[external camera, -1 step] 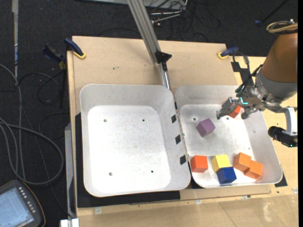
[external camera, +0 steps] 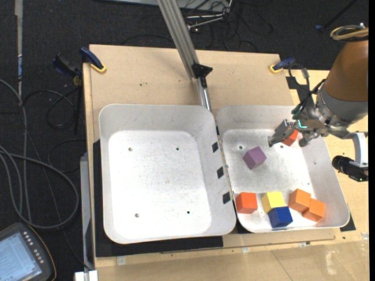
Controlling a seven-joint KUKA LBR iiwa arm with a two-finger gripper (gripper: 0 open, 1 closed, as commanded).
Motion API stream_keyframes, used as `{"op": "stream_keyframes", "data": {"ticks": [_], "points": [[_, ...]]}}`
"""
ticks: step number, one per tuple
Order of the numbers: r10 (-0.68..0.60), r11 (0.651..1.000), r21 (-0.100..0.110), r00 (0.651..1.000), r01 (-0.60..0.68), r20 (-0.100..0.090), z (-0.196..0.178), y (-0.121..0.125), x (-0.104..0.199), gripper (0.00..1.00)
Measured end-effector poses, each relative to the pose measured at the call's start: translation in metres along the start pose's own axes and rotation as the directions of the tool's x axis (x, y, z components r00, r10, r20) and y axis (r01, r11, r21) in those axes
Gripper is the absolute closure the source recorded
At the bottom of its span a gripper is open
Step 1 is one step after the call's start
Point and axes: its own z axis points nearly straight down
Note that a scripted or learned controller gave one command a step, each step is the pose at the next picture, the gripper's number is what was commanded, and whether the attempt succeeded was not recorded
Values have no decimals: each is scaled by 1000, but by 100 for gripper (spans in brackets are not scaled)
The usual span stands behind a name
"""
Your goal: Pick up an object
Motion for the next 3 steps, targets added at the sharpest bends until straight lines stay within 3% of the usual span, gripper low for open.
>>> {"op": "stream_keyframes", "data": {"ticks": [3], "points": [[1, 1000, 0, 1000, -1, -1, 125, -14, 5, 0]]}}
